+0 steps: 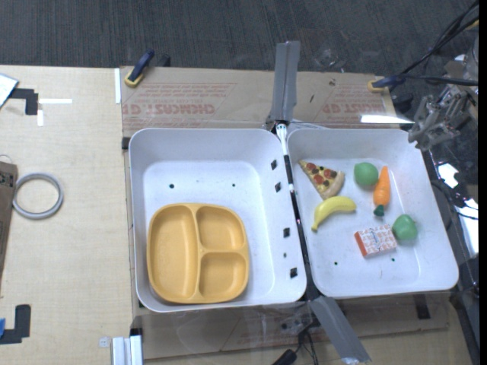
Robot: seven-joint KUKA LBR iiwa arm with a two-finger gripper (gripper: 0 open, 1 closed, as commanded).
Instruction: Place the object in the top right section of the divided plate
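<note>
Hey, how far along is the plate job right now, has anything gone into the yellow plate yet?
Nothing looks done: the yellow divided plate in the left bin holds nothing in any section. The pizza slice, banana, carrot, two green pieces and box all lie in the right bin. The gripper sits at that bin's far right corner. Picking and placing both remain.
</note>
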